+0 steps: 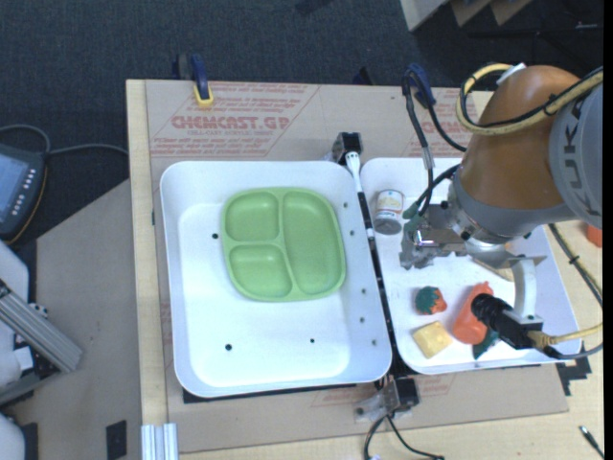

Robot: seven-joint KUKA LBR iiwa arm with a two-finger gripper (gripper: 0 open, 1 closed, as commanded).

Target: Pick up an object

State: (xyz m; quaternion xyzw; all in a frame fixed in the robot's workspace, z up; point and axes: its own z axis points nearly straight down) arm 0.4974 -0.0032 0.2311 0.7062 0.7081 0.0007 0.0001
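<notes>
You see the arm (522,151) reaching in from the right over the right bin (397,286), with its orange and grey bulk covering much of the far half of that bin. The gripper (420,250) sits low over the bin's left-middle part. From this angle you cannot tell how far it is open, and you can see nothing held in it. Four small things lie in this bin. A small jar (388,210) with a pale label stands near the bin's left wall, just up and left of the gripper; you cannot tell whether the two touch. A green and orange toy (429,301) lies just in front of the gripper and apart from it. A yellow block (431,338) rests near the front rim, close to the toy. An orange-red piece (467,322) lies to the right of both, beside the toy and the block. In the left bin (192,286) you have a green divided plate (284,244) lying flat near the middle, well apart from the gripper. Both bins sit side by side on the brown bench (144,161), their inner walls touching.
</notes>
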